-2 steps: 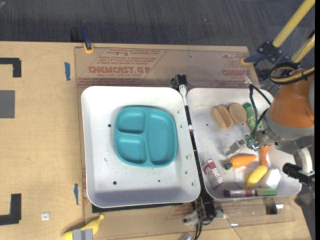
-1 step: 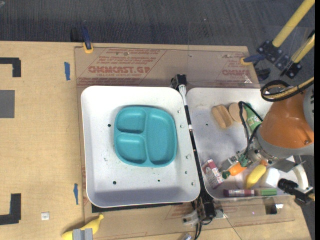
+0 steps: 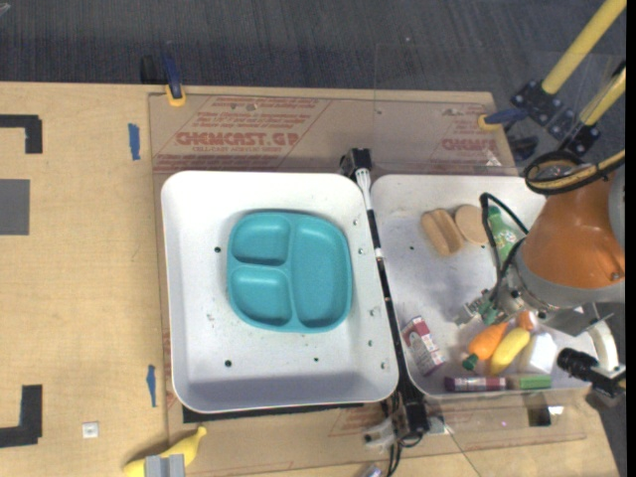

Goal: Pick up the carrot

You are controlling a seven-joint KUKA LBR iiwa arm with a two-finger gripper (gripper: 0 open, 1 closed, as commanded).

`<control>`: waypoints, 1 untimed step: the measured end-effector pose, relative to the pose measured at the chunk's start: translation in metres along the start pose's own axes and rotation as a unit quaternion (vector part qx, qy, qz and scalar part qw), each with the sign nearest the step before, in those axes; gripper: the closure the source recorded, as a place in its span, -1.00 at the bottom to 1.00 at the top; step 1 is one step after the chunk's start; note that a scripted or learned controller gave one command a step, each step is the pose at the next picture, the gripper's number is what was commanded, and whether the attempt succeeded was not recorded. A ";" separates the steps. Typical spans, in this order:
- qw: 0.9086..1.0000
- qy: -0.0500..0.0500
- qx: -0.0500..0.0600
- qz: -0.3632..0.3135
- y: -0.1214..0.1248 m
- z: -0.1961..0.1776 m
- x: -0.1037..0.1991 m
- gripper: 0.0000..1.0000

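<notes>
The carrot [image 3: 485, 343] is being kept in the right bin [image 3: 397, 217], touching a yellow item [image 3: 509, 347]. The pincer [image 3: 509, 306] is being hung just above it, presumably for a grasp; its state cannot be told.

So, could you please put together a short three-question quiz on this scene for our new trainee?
1. True or false: the teal divided plate lies in the right bin.
2. Which bin holds the carrot: left or right?
3. The yellow item lies: A) touching the carrot, B) on the plate, C) outside the bins.

Key: 1 false, it lies in the left bin; 2 right; 3 A.
</notes>
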State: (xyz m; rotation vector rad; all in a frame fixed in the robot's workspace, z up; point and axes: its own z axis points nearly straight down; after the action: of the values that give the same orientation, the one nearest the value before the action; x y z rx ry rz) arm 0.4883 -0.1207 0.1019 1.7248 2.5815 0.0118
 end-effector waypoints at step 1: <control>1.000 0.001 0.001 0.000 -0.001 0.001 0.000 -1.00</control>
State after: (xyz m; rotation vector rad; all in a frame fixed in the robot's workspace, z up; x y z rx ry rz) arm 0.4877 -0.1204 0.1009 1.7259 2.5836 0.0108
